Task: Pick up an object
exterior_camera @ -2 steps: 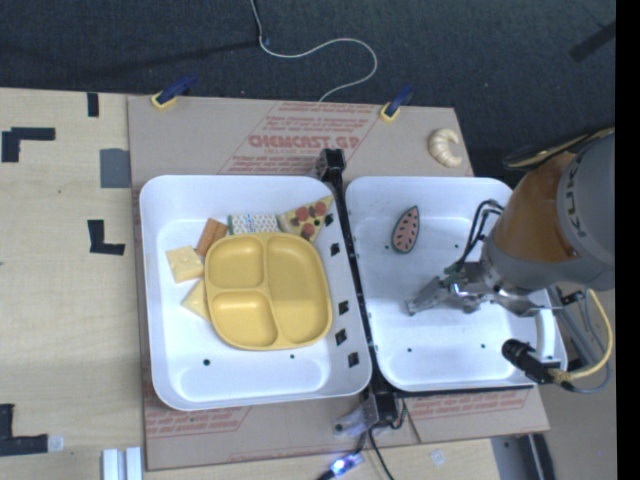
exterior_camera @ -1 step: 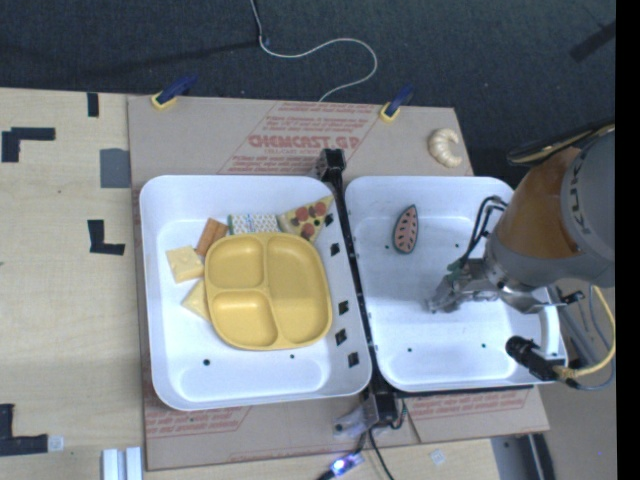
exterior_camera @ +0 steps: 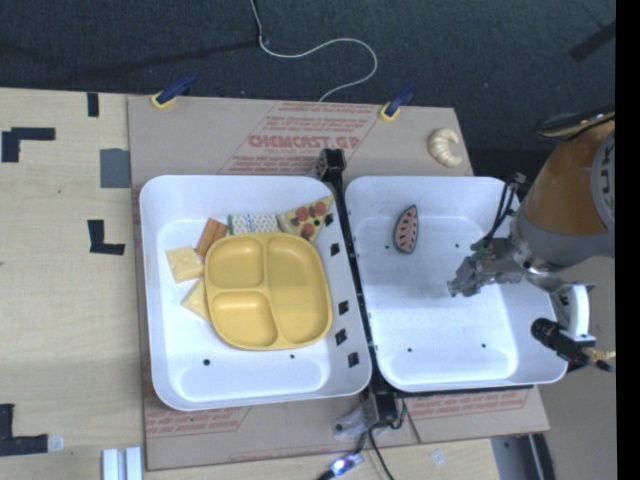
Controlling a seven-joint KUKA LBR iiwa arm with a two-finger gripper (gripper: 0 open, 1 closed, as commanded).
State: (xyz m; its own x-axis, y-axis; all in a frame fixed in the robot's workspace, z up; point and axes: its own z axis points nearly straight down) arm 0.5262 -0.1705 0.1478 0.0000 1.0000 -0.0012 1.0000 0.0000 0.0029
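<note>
We read the tool as empty, finger gap indiscernible, low in the right shallow white bin, near but apart from the small red-and-green watermelon-slice toy lying flat, likely lining up for it.

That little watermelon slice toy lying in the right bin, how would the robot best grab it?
Probably from straight above. The small watermelon-slice toy lies flat on the floor of the right white bin, with open space around it. Closing the gripper across its narrow width, near the middle, looks safest, since the long axis runs roughly up the view.
</note>
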